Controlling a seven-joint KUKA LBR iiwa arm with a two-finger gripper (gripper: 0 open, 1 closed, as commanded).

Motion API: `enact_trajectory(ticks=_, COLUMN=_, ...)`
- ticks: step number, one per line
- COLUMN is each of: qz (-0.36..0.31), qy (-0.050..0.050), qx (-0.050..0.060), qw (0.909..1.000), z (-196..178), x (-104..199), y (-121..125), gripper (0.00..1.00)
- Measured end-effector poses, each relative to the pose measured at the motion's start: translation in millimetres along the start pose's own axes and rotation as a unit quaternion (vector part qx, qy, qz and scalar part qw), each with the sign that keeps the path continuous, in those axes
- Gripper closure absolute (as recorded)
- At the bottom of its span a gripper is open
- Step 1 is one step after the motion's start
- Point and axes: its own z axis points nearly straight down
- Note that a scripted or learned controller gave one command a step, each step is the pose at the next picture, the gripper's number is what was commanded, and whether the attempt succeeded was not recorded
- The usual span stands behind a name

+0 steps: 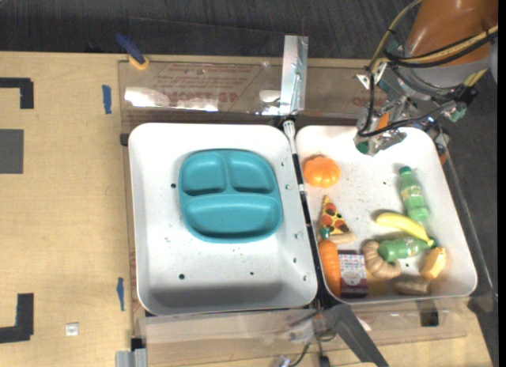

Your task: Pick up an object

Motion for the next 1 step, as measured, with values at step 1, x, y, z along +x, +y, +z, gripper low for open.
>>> enact_trajectory(ticks=1, qz=-0.036, qy=0.002, qx=-0.001, qw=0.9993, z=-21.4, x=38.4, y=-31.2, gripper=1.0)
